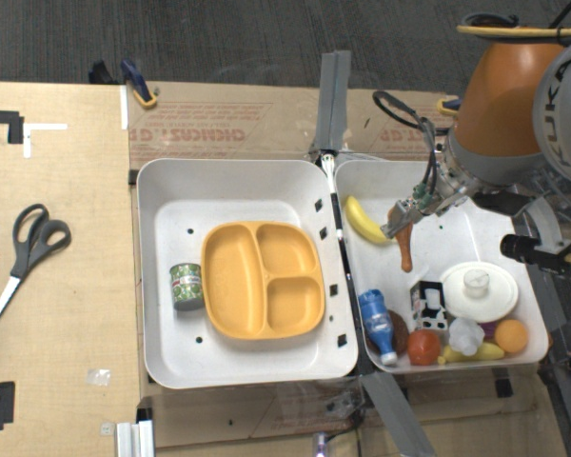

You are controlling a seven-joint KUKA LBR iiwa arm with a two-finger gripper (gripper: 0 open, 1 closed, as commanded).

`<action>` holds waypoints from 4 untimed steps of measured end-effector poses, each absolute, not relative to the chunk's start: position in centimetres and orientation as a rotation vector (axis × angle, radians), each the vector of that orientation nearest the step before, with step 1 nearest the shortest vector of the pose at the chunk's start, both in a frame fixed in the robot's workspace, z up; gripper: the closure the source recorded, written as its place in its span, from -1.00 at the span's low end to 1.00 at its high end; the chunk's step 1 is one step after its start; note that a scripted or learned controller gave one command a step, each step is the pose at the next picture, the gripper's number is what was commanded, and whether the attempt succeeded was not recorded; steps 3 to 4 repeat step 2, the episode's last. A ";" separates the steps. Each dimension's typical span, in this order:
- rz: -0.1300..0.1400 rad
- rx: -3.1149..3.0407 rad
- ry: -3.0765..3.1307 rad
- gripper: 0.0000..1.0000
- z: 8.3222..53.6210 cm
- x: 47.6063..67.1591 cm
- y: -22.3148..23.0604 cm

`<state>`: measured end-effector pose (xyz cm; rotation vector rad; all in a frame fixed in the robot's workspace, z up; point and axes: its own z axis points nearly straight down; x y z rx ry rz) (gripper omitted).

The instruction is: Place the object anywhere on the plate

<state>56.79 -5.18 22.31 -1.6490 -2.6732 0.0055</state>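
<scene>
A yellow three-section plate lies in the left bin. My gripper hangs over the upper left part of the right bin, reaching in from the right. A thin brown stick-shaped object hangs down from between its fingers, and the gripper is shut on it. The object sits above the bin floor, just right of a banana, and well to the right of the plate.
A small green can stands at the plate's left edge. The right bin holds a blue bottle, a black-and-white box, a white lidded dish, a red tomato and an orange ball. Scissors lie on the bench at the left.
</scene>
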 end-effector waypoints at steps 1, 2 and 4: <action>0.004 -1.775 -2.590 1.00 19.8 53.6 3.3; 0.004 -1.776 -2.590 -1.00 19.9 53.6 3.3; 0.004 -1.776 -2.590 -1.00 19.9 53.6 3.3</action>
